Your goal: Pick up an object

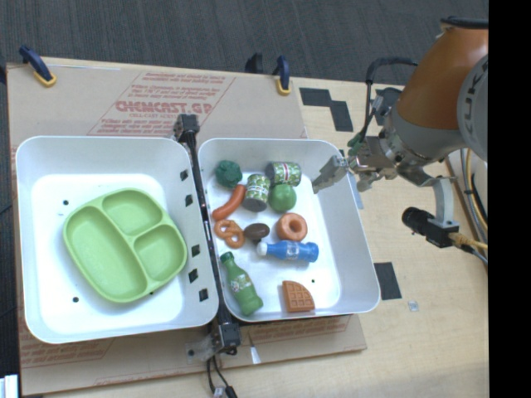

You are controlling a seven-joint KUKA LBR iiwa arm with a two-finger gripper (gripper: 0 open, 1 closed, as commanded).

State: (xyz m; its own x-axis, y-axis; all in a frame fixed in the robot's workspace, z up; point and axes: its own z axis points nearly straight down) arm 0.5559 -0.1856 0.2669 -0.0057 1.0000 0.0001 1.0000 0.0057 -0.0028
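Observation:
The right bin (353, 247) holds several toy foods: a dark green leafy piece (229, 172), two green-labelled cans (284, 173) (256, 191), a green apple (283, 196), an orange sausage (229, 203), a pretzel (231, 233), a brown oval piece (256, 231), a donut (291, 226), a blue bottle (289, 251), a green bottle (240, 283) and a waffle wedge (297, 297). My gripper (340, 179) hangs over the bin's upper right rim, to the right of the cans. Its fingers stand open with nothing between them.
The left bin (33, 181) carries a light green divided plate (124, 243). A black clamp bar (192, 181) runs between the two bins. Blue clips (282, 73) pin the cardboard sheet at the back of the bench.

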